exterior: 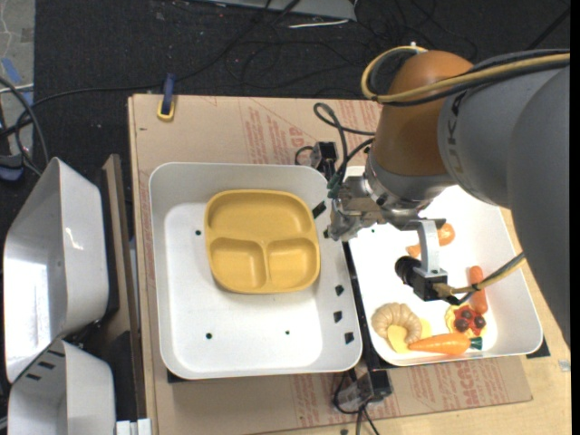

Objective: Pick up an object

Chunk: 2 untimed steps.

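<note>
In left bin (181, 333), yellow plate (263, 241), right bin (512, 234), carrot (438, 342)

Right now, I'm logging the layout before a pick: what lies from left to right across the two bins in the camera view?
Yellow divided plate → toy croissant → toy berries.

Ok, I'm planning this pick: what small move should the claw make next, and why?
Probably slide toward the croissant and carrot in the right bin: the claw sits at that bin's left rim, apart from both.
</note>
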Each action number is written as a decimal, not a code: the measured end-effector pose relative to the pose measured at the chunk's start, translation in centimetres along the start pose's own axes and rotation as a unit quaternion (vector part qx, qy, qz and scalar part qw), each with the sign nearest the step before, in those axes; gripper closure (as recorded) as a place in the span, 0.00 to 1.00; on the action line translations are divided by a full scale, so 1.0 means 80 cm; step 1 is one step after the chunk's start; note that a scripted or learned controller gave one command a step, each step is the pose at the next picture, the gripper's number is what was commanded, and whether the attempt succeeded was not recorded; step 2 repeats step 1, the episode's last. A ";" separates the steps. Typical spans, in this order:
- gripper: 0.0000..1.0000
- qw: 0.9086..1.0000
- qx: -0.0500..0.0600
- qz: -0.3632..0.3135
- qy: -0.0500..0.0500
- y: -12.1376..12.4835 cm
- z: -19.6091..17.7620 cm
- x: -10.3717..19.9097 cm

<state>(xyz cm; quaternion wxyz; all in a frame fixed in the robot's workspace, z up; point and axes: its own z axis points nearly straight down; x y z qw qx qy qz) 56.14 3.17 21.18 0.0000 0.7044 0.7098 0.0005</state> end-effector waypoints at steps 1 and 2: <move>1.00 1.000 -0.001 0.000 0.000 0.009 -0.028 0.066; 1.00 1.000 -0.001 0.000 0.000 0.009 -0.028 0.066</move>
